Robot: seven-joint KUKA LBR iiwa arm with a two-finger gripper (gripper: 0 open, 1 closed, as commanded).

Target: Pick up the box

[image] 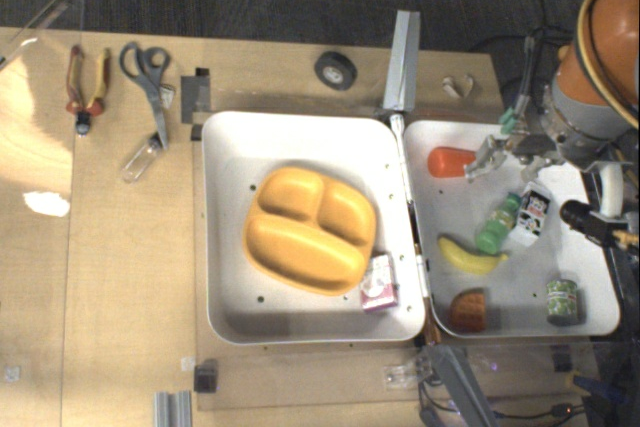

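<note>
From above, the small pink and white box [379,283] lies in the left bin [230,215] near its lower right corner, touching the large yellow moulded tray [310,227] that fills the bin's middle. The arm [600,65] reaches in from the right with its jaws [500,150] over the upper part of the right bin [600,245], well apart from the box, and whether they are released or clenched I cannot tell. That bin holds an orange cup [452,161], a green bottle [497,225], a banana [468,257], a brown round thing [468,309], a small green can [563,299] and a white carton [531,213], while scissors [150,85], pliers [85,85] and a tape roll [336,69] lie on the desk [100,295].
</note>
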